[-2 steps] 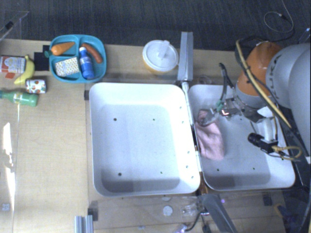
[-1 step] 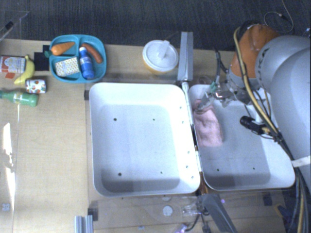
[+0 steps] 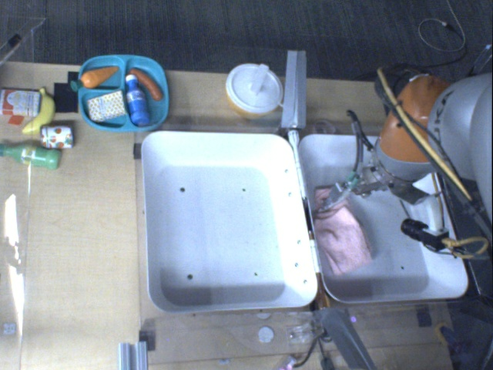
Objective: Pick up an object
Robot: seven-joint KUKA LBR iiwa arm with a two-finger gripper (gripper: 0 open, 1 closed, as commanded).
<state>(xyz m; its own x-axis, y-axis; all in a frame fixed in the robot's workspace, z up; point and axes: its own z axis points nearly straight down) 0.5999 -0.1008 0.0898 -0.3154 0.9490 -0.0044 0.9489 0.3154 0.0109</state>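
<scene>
Soft pink cloth [image 3: 341, 237], smooth white plastic bins [image 3: 223, 299], glossy blue plastic tray [image 3: 158, 91], matt wooden bench [image 3: 69, 268].

Even overhead light, soft shadows along bin walls [image 3: 306, 206]; slight blur, mild glare on left bench [image 3: 77, 245].

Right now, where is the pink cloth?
The pink cloth lies in the right bin, against its left wall, with the gripper right at its top end.

Arm [image 3: 454, 122] cut off at right edge
</scene>
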